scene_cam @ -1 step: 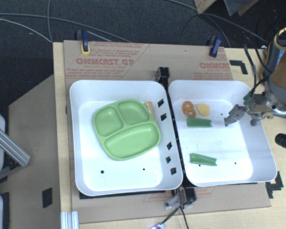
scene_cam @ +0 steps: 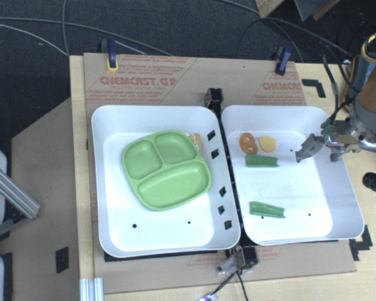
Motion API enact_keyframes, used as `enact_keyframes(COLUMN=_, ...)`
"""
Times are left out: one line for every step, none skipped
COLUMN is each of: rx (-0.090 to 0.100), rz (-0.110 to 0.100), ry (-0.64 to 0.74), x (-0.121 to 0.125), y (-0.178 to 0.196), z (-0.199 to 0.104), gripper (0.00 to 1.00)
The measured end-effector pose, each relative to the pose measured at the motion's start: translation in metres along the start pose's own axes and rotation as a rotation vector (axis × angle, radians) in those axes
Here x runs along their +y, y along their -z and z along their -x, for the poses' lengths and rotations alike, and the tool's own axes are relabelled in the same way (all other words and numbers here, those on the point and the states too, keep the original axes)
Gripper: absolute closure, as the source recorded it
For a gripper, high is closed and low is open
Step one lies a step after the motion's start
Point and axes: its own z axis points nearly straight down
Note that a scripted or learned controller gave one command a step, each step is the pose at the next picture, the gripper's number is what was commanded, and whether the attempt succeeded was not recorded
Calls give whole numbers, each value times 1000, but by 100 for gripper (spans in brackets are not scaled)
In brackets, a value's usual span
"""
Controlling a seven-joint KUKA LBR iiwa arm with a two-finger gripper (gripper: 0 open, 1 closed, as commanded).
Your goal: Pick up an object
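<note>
Pretzel (scene_cam: 249,143), yellow piece (scene_cam: 267,144) and two green pieces (scene_cam: 262,161) (scene_cam: 267,211): all in right bin (scene_cam: 344,212). Gripper (scene_cam: 317,145): over that bin's right side, well apart from them, holding nothing; finger spread unreadable. Risk: pretzel and yellow piece lie just beside each other, so a closing grasp may nudge both away.

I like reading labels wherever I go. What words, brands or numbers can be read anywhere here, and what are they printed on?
"CHEMCAST GP", red print on the brown board behind the left bin; the last letters are blurry.
Red print again on the same board behind the right bin, probably the same word, too blurred to be sure.
Smaller red lines under both: unreadable.
Green plate, food pieces: no text seen.
</note>
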Motion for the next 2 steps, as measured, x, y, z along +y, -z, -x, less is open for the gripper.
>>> enact_keyframes(rx=2, rz=-6, ry=-2, x=-11, y=-51, z=3, gripper=0)
enact_keyframes(rx=3, rz=-6, ry=0, x=-8, y=-106, z=-7, gripper=0)
